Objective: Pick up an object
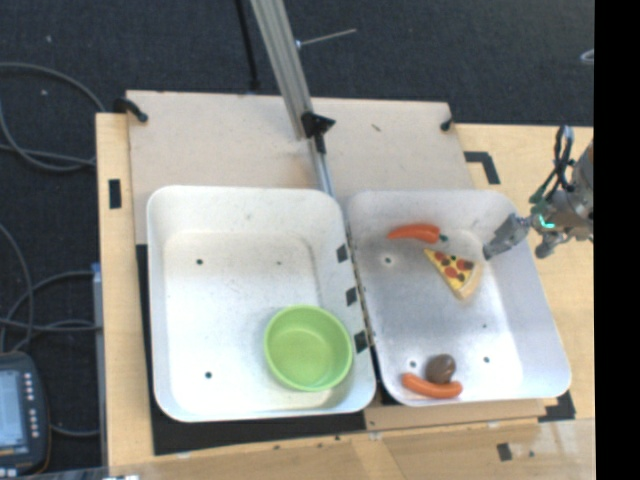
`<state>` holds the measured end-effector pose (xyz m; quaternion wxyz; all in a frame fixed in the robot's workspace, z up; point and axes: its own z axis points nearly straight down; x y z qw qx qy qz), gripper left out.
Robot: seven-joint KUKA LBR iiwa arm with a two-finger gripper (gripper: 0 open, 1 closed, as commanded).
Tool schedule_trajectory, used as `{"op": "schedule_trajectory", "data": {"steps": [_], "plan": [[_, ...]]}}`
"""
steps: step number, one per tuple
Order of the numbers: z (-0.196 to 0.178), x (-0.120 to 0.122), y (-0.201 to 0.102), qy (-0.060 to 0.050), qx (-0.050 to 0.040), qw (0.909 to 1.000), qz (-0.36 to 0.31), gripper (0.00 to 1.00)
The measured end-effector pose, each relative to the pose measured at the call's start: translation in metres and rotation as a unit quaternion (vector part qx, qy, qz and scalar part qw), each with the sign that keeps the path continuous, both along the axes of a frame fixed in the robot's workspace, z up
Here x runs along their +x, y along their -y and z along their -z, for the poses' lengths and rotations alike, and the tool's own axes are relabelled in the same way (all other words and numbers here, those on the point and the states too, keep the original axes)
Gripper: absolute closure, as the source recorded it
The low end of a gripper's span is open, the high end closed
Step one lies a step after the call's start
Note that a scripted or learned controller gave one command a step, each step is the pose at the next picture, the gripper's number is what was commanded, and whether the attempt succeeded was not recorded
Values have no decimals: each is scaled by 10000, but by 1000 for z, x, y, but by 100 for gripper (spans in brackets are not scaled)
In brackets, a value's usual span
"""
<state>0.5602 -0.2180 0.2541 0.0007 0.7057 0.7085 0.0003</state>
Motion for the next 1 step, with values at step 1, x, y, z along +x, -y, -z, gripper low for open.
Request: {"op": "schedule_trajectory", "data": {"steps": [1], "plan": [[60,-3,9,-30,-6,10000,25,0]]}}
